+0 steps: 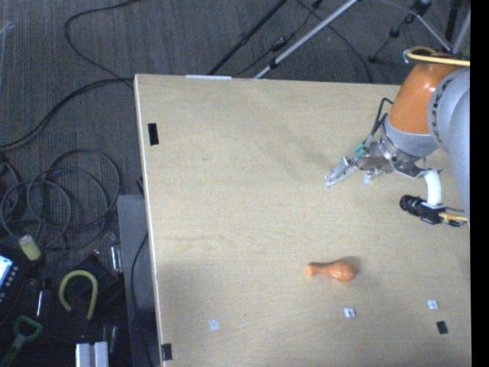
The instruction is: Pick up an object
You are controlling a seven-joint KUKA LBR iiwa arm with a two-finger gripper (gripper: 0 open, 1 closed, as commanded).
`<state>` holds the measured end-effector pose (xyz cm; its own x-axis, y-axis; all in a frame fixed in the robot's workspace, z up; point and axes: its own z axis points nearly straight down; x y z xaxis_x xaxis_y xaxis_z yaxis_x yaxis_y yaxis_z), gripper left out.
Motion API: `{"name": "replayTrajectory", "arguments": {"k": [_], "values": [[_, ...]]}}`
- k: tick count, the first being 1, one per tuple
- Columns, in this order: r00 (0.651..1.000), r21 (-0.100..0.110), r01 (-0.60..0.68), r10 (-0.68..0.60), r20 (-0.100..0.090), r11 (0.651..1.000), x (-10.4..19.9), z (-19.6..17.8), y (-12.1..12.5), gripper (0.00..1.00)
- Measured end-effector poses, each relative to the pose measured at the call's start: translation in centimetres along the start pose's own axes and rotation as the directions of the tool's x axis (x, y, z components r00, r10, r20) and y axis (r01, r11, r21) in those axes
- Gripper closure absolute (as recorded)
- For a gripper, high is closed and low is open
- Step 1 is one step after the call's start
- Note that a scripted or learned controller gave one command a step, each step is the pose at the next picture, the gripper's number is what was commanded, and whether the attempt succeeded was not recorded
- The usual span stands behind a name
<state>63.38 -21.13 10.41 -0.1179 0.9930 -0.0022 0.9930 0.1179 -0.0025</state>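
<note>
- We see a large tan bench top filling most of the camera view, its surface bare wood colour with a slanted patch of shadow across its lower left part.
- Around it lies dark grey carpeted floor, with black cables looping at the left and thin metal stand legs crossing at the top.
- The arm enters from the right edge, its orange band above a grey wrist, held over the upper right part of the bench.
- The gripper points leftward from the wrist, low over the bench; we make out pale metal fingertips close together, but we cannot tell whether the jaws are spread or pressed together, and we see nothing between them.
- A small black part with a yellow tip sits just below the wrist, by a white tube.
- The orange object, pear-shaped with its thin neck pointing left, lies flat on the bench in the lower right area, well apart from the gripper and below it in the view.
- A black marker sits near the bench's left edge, and a few small tags are scattered near the bottom right.
</note>
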Motion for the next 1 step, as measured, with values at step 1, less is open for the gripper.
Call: {"name": "replayTrajectory", "arguments": {"k": [1], "values": [[0.997,-0.002,0.077,-0.077,0.000,0.997,4.93,1.77,4.09,0.00]]}}
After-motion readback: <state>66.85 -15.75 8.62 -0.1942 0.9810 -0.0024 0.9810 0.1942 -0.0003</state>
